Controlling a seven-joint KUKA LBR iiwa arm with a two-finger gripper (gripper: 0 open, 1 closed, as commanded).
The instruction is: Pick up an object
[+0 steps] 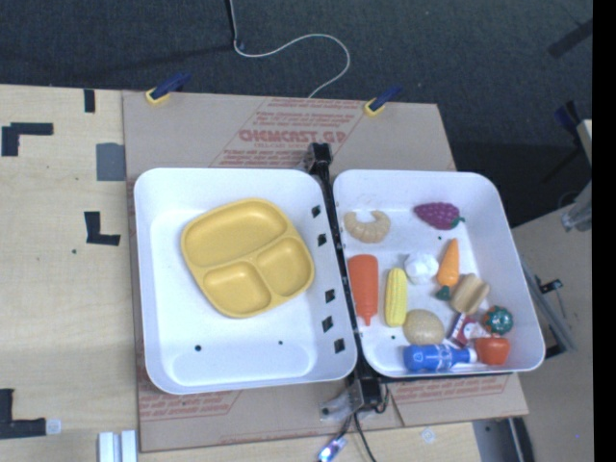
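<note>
Camera view, bench stock. L bin point(154, 287): yellow divided tray point(248, 256), centre. R bin point(500, 219), pickable toys: croissant point(368, 224), grapes point(437, 215) nr far edge; carrot point(363, 287), corn point(396, 296), potato point(423, 327) mid; blue bottle point(435, 357), tomato point(493, 350) along near edge. Claw state: can't tell.

I'm looking at a lab test setup, not a home: two shallow white bins point(154, 258) sit side by side on a cardboard sheet point(279, 133) clipped to the surface point(58, 191), black tape marks point(24, 138) dot the wood, a cable point(289, 46) trails over dark carpet point(433, 27), and the food is plastic toys point(423, 287).
</note>
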